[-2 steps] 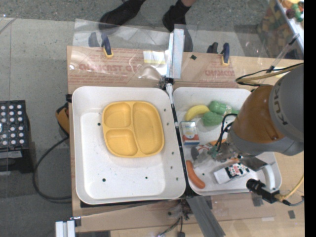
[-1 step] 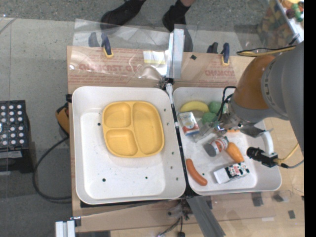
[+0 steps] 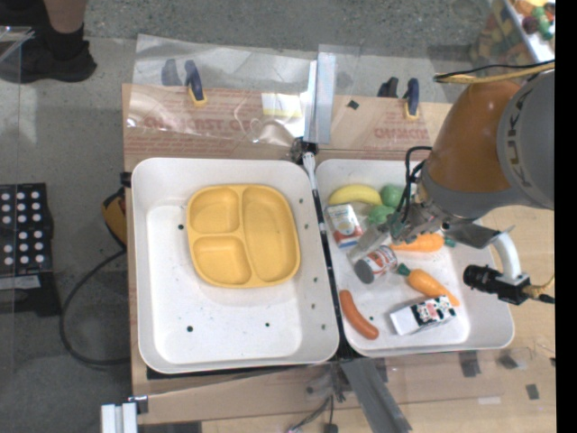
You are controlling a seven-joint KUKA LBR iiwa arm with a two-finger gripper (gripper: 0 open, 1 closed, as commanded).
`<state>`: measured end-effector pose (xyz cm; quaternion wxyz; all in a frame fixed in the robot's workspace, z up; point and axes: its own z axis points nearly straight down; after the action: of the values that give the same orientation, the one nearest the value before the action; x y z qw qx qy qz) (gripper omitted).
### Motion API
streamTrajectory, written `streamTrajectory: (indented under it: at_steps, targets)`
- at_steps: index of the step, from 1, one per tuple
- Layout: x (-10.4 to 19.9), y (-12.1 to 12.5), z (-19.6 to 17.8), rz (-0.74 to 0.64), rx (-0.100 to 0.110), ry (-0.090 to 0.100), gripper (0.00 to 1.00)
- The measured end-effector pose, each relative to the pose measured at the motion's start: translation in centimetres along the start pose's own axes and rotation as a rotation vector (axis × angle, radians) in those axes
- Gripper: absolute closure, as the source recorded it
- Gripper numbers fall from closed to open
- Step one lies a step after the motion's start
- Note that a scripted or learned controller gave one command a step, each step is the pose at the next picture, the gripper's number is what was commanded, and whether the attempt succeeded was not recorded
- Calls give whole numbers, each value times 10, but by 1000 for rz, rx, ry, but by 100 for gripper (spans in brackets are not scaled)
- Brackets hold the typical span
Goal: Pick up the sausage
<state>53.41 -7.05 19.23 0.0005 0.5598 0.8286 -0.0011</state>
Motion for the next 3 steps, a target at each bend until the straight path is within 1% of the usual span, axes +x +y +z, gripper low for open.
streamTrajectory:
  at_steps: [1,2,3]
  targets:
    - [34,-24,0,-92,1,1,0]
    - [1,-60,77,-114,3,3,0]
    - [-21,-21,99,102,-1,1,0]
